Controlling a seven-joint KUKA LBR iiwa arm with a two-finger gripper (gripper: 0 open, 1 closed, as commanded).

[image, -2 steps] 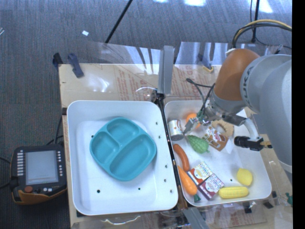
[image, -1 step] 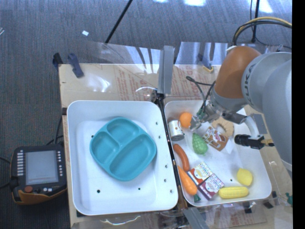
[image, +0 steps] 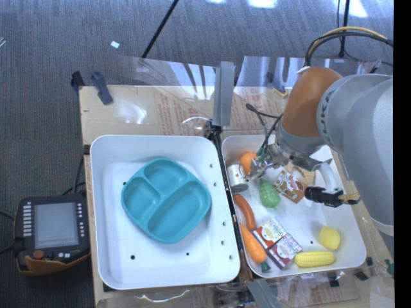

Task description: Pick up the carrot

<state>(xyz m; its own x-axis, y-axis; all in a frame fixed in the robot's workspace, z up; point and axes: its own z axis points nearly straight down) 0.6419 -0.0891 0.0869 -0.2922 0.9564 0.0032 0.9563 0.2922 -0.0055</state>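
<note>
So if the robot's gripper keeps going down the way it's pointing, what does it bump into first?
Probably the small metal can beside the orange fruit in the right bin. The gripper points down and left toward them. Depth is hard to judge, and the carrot lies nearer the front.

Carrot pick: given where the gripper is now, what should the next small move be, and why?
Probably shift the gripper toward the bin's near-left corner. It hovers over the green vegetable by the orange fruit, while the carrot lies further along the right bin's left wall, beyond the sausage.
</note>
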